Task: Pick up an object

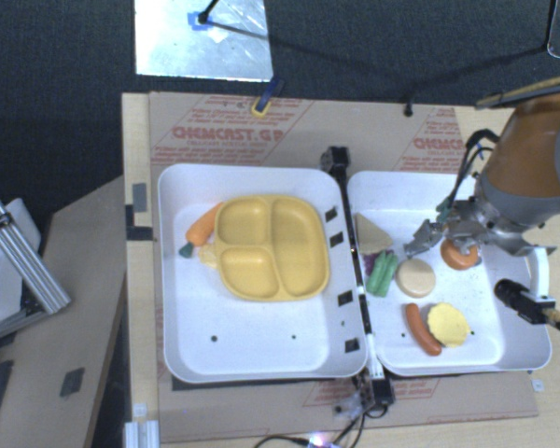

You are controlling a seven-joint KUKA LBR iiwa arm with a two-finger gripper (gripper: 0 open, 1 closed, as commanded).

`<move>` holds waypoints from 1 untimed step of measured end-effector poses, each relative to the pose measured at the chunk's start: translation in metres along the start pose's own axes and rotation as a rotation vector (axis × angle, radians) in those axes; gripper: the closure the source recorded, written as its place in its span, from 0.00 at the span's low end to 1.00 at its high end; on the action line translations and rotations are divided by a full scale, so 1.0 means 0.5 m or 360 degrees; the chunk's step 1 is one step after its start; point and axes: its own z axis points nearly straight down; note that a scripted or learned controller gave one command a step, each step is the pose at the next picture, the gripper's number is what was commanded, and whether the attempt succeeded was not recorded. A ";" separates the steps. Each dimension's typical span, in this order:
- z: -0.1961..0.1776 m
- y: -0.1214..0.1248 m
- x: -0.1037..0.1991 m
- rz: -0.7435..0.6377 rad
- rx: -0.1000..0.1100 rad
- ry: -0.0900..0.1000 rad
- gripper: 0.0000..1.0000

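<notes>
Nearest the camera, in the right bin point(485, 348), a red sausage point(422, 329) is seen lying at a slant, touched on its right by a yellow disc point(449, 325). Just behind them a cream round piece point(415, 277) is placed, with a green piece point(384, 273) close on its left, near the wall shared with the other bin. An orange round piece point(461, 258) is found just right of the cream one, partly covered from above by the gripper point(439, 237). The gripper is held low over the middle of the right bin, directly above and beside the orange piece. Whether the gripper is released or clenched cannot be told, and nothing is clearly seen held in it. A pale wedge point(371, 234) is laid behind the green piece, towards the bin's far left corner. The grey and orange arm point(541, 157) is seen reaching in from the right.

In the left bin point(261, 343) a yellow divided plate point(266, 247) is set towards the far half, flat on the floor. A carrot point(203, 224) is wedged against the plate's left edge, tilted.

Both bins are carried on a cardboard sheet point(224, 124) with red print. At its far edge a small yellow clip point(261, 107) is seen. Further back a shiny square sheet point(205, 26) is laid on the dark floor.
</notes>
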 end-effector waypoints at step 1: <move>-0.015 0.006 0.001 -0.0004 -0.0023 -0.0003 0.00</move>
